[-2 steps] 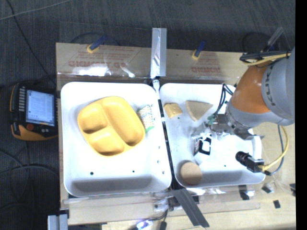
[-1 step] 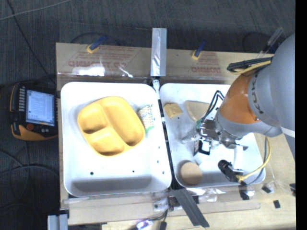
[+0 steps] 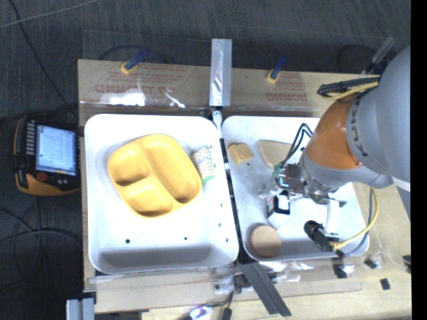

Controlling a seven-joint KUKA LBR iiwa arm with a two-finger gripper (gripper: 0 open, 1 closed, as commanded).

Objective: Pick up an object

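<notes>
Arm: the grey arm with the orange band (image 3: 333, 139) is seen reaching in from the right, bent down over the right bin (image 3: 347, 252).
End effector: the end effector (image 3: 283, 195) is lowered into the middle of the right bin, near the bin floor. Whether it is wide, narrow or closed on something cannot be told; the wrist and cabling cover it.
Candidate objects, right bin: a round tan ball (image 3: 265, 240) lies at the near edge, just below the end effector and apart from it. A yellowish block (image 3: 240, 153) lies at the far left corner, and a pale flat piece (image 3: 273, 153) beside it is partly covered by the arm.
Left bin: a yellow divided tray (image 3: 153, 173) is seen lying in the left bin (image 3: 100, 245), with a small wrapped packet (image 3: 204, 163) touching its right side.
Progress: nothing is seen lifted clear of a bin, so the pick is judged not yet done. A grasp, a lift and a check that something came up are judged to remain.
Hidden or unclear: the small dark and white shapes under the wrist cannot be resolved into parts or objects. The arm's upper links are cut off at the right edge. What lies directly beneath the wrist is hidden.
Table: the table (image 3: 160, 85) carries both bins side by side.
</notes>
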